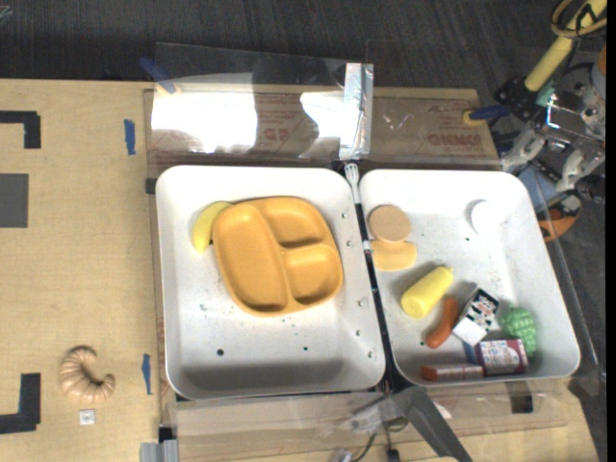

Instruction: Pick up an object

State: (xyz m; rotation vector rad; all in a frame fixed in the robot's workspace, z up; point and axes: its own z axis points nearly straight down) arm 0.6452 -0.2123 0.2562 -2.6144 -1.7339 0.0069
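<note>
Camera view from above showed the claw [568, 138] as a tangle of grey and white hardware at the right edge, beyond the far right corner of the right bin [553, 258]; whether it was open or closed could not be told, and nothing was visibly gripped. A yellow hose [563, 41] curved just behind it, over dark carpet [289, 8].

Down and to the left of the claw, inside the right bin, lay the loose objects: a tan disc [390, 222] touching a pale yellow piece [395, 255], then a yellow cylinder [426, 291], an orange stick [442, 323], a black-and-white box [478, 314], a green bumpy ball [521, 324] and a pink-labelled tube [496, 356] along the near wall.

Further left of the claw, the left bin [183, 335] held an orange divided tray [277, 253] lying over a banana [204, 224]. Far from the claw, on the bare tan bench [77, 258], sat a croissant-shaped toy [87, 373], among blue tape marks [129, 135] and black squares [14, 200]. A clear, glaring plastic sheet [255, 114] lay behind the bins.
</note>
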